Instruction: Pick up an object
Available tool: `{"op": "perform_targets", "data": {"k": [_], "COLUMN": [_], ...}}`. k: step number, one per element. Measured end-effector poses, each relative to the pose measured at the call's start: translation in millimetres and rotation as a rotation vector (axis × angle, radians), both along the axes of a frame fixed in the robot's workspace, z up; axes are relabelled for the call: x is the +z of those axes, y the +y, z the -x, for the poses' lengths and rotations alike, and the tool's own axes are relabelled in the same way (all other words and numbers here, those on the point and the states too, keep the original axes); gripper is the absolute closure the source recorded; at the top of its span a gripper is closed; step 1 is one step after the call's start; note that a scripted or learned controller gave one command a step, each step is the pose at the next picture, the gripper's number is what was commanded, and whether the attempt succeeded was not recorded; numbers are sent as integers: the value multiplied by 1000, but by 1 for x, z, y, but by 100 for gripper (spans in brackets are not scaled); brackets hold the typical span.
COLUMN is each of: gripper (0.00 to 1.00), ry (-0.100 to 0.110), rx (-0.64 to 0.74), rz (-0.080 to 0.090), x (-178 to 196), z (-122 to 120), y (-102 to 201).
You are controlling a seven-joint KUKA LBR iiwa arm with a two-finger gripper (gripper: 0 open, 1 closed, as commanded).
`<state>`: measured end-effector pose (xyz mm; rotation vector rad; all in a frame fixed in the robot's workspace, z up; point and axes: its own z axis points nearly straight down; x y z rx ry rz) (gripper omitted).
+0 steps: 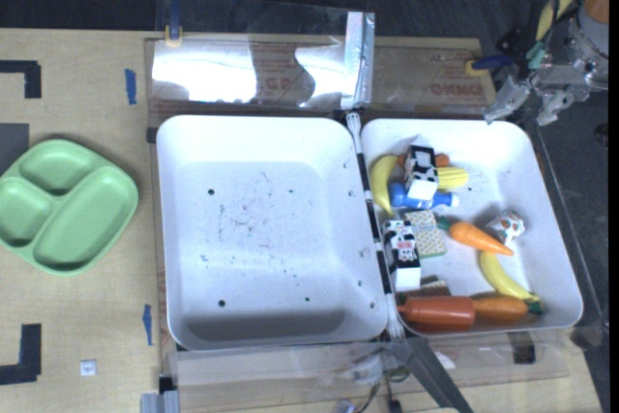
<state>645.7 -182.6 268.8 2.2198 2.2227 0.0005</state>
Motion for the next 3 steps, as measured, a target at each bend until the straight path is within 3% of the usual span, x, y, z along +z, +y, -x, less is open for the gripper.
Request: {"op": "perform_targets", "data": {"k": [1, 2, 3], "gripper": [0, 0, 100], "ry": [0, 5, -3], "rx": [251, 375, 376], "rz": [0, 3, 4], "x": [-112, -182, -171], "z": [-22, -20, -22], "y": [25, 55, 56]}}
